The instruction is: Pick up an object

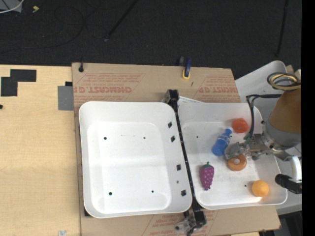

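Note:
Several small objects lie in the right bin: a blue bottle, an orange-red ball, a brown donut, a purple grape bunch and an orange fruit. My gripper reaches in from the right and hangs low between the blue bottle and the donut, just above the donut's upper edge. Nothing shows clearly between the metal fingers.
The left bin sits beside the right one, with a black clip strip along the shared rim. Both rest on a cardboard sheet. The arm's orange band fills the right side.

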You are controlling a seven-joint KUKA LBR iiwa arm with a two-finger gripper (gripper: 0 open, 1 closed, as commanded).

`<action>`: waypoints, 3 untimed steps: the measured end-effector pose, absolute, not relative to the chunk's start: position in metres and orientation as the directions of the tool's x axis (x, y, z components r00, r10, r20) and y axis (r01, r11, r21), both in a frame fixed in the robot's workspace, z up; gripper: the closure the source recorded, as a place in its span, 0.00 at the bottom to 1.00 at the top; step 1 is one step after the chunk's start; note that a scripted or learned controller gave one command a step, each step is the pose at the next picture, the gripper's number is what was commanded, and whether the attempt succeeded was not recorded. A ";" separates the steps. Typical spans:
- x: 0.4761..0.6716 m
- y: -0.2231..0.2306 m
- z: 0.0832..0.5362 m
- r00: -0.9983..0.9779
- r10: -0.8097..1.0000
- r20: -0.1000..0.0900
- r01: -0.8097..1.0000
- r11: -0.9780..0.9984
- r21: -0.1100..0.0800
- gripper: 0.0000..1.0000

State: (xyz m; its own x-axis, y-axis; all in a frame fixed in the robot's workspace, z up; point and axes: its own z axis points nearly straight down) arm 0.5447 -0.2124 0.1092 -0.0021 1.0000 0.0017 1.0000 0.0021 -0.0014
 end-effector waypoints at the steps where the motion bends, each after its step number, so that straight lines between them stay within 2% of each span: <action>1: 0.542 -0.214 0.124 0.003 1.000 0.002 1.000 -0.003 -0.005 1.00; 2: 0.539 -0.212 0.086 -0.001 1.000 0.001 1.000 0.001 -0.003 1.00; 3: 0.502 -0.212 0.099 0.000 1.000 0.002 1.000 0.000 -0.005 1.00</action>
